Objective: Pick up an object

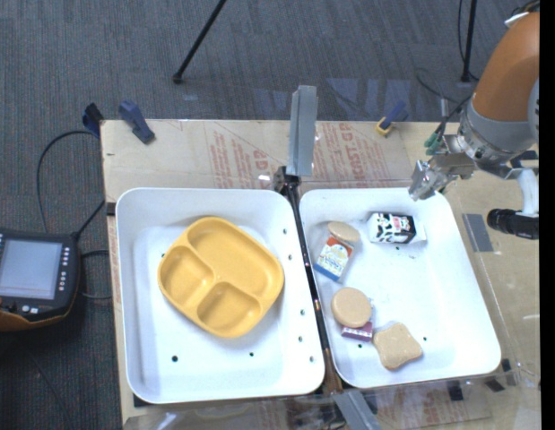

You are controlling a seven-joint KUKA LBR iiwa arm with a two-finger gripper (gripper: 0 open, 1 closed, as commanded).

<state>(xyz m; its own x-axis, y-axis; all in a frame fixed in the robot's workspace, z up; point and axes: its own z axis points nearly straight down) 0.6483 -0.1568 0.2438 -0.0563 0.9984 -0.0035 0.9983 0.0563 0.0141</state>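
Observation:
The right bin (456, 285) holds several small items: a black-and-white cow-print carton (394, 228), a blue-and-white packet (333, 259) with a tan piece (344, 233) at its top, a round tan cookie (351, 307) on a purple wrapper, and a toast-shaped piece (397, 346). My gripper (427, 184) hangs over the bin's far right rim, up and to the right of the carton, with nothing seen between its fingers.
A yellow three-compartment plate (221, 276) lies in the left bin (143, 330). A grey upright post (303, 137) stands behind the divide between the bins. Clamps (136, 121) sit on the bench's back edge. A teach pendant (30, 271) lies off the bench at left.

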